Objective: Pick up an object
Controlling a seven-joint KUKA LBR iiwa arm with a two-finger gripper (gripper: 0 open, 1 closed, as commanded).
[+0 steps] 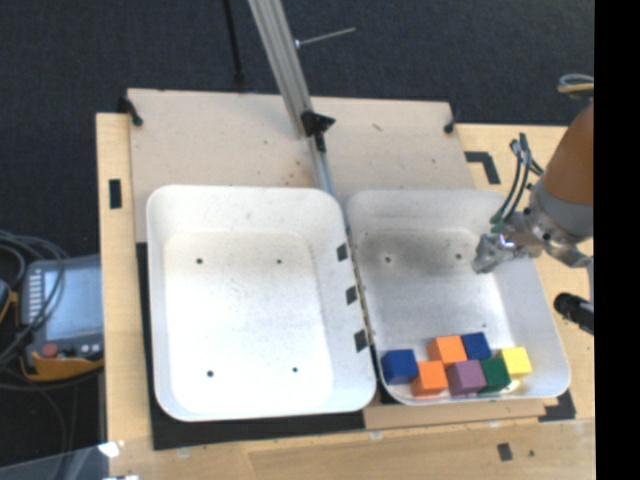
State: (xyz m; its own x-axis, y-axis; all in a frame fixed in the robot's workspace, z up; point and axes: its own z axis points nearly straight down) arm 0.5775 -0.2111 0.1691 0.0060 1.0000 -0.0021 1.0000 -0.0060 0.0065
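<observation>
Several small coloured cubes sit bunched at the near edge of the right bin (420, 218): a blue cube (399, 364), two orange cubes (449, 349) (431, 375), a purple cube (466, 375), a green cube (495, 372), a dark blue cube (476, 345) and a yellow cube (516, 360). My gripper (487, 255) hangs over the bin's far right part, well behind the cubes and apart from them. Nothing shows between its tips.
The left bin (250, 298) lies beside the right one, divided from it by a raised rim with black clips (352, 293). A slanted metal pole (285, 58) rises behind the bins. A pendant and cables (50, 308) lie off the bench at left.
</observation>
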